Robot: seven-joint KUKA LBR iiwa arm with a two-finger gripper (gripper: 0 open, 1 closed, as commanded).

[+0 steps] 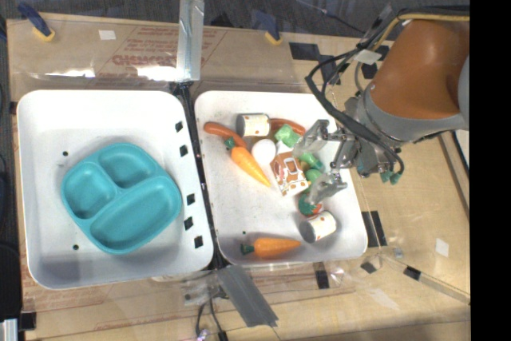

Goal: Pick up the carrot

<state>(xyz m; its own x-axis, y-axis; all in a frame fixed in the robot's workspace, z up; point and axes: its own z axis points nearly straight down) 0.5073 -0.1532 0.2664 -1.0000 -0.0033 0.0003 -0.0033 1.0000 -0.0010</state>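
We see the desk carrying two white bins side by side. The left bin holds a teal divided plate. The right bin holds a clutter of toy food: one carrot lies slantwise near the bin's middle, touching a white egg, and a second carrot lies along the near wall. A small white cup lies on its side just right of that second carrot. The arm reaches in from the right, and its jaws hang over the right side of that bin, above a printed packet. We cannot tell how far the jaws stand apart, nor see anything held between them.
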